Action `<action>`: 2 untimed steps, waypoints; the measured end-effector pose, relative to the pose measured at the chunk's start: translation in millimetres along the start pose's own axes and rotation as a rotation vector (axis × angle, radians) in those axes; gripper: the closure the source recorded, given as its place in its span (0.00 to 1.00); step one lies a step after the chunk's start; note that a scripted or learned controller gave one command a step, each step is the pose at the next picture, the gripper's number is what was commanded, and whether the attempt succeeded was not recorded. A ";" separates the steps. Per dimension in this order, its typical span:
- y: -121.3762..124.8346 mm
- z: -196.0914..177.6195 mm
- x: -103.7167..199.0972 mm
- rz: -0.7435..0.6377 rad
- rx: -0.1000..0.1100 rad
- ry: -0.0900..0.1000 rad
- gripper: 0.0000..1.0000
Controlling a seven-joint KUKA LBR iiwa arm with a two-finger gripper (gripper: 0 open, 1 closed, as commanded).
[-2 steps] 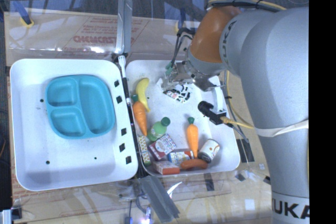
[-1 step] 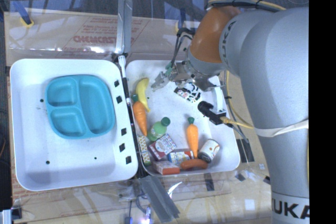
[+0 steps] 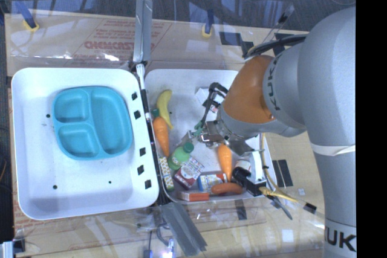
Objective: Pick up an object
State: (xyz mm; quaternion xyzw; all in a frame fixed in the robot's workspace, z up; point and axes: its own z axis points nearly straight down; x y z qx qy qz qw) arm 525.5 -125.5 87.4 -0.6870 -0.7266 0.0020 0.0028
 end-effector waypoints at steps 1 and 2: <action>-0.3 -5.9 -1.1 0.000 0.003 -0.001 1.00; -33.9 -0.4 -50.9 -0.068 -0.002 0.000 1.00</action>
